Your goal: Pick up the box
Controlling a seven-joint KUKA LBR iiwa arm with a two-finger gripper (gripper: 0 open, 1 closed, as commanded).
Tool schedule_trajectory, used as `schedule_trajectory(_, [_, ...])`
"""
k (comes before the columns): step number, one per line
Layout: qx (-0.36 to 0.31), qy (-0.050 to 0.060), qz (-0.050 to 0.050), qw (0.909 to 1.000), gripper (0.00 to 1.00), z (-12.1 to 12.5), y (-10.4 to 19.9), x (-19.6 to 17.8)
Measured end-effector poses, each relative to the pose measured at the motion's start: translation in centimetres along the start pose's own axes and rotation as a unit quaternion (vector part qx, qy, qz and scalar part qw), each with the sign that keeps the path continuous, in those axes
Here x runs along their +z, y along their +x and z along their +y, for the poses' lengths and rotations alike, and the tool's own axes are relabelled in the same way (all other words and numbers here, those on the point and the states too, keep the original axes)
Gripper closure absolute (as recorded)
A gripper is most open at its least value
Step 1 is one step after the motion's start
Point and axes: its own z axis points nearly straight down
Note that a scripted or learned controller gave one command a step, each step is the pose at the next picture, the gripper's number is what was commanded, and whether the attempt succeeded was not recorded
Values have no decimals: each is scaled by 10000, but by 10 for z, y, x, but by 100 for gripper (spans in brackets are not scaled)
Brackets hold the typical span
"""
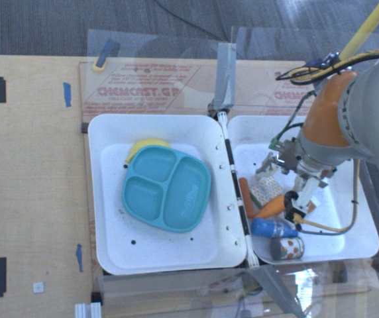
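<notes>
A: Where did the box (266, 190) sit?

B: In the right bin (358, 240), toward its left wall, a small patterned carton lying tilted. It looked light and thin-walled, so probably easy to crush; its flat opposite faces seemed the best place to grip.

A: And the arm?

B: The gripper (299, 207) hung just beside the box, toward the bin's middle. Whether the jaws were spread or pressed together could not be told, and nothing showed between them.

A: What crowded it?

B: An orange carrot-shaped toy (270, 208) touched its near edge, a red-brown stick (245, 196) lay along the left wall, and a blue bottle (273, 228) and small can (287, 247) sat nearer the front edge. A teal divided plate (166, 188) lay in the left bin (103, 177), over something yellow (146, 145).
</notes>
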Motion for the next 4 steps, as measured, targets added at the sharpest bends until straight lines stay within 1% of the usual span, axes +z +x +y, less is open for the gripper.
schedule_trajectory(1, [306,-7,-3,9995,0,-16,-5,0])
schedule_trajectory(2, [772,13,-30,9970,0,25,9,1])
schedule_trajectory(3, [334,8,-5,9994,0,-1,-22,0])
schedule_trajectory(4, [487,13,-24,9988,0,34,-18,1])
